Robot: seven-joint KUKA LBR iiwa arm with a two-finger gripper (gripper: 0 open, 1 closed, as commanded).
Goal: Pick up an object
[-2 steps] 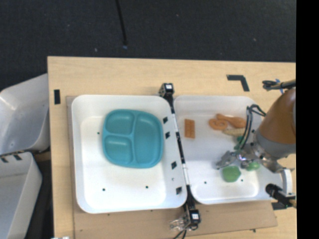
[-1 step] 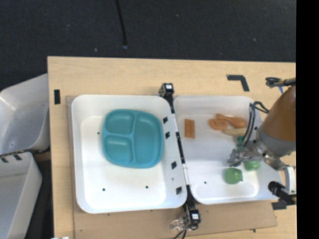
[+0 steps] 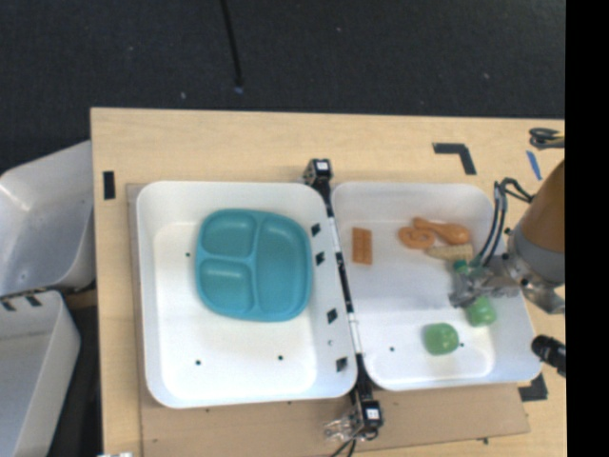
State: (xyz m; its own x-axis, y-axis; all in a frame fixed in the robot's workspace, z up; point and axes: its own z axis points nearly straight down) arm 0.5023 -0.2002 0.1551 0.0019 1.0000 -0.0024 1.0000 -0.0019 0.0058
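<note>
Right bin point(image 3: 400, 374), centre right of frame: orange curvy toy point(image 3: 433, 233), long axis left-right, fat end pointing left. Flat orange block point(image 3: 363, 246) upright beside it. Round, soft-looking green lump point(image 3: 441, 339) lower down, another green piece point(image 3: 481, 312) right under the hand point(image 3: 468, 288). Can't tell hand's grip. Teal divided plate point(image 3: 254, 263) in left bin point(image 3: 171, 369).

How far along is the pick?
Done: the arm has reached into the right bin, with the gripper low near its right side. In hand: nothing clearly; a small green object sits right at the gripper, but a grasp can't be confirmed. Left: secure and lift. The other green object, orange block and orange-tan pieces lie untouched; the teal divided plate sits in the left bin.
</note>
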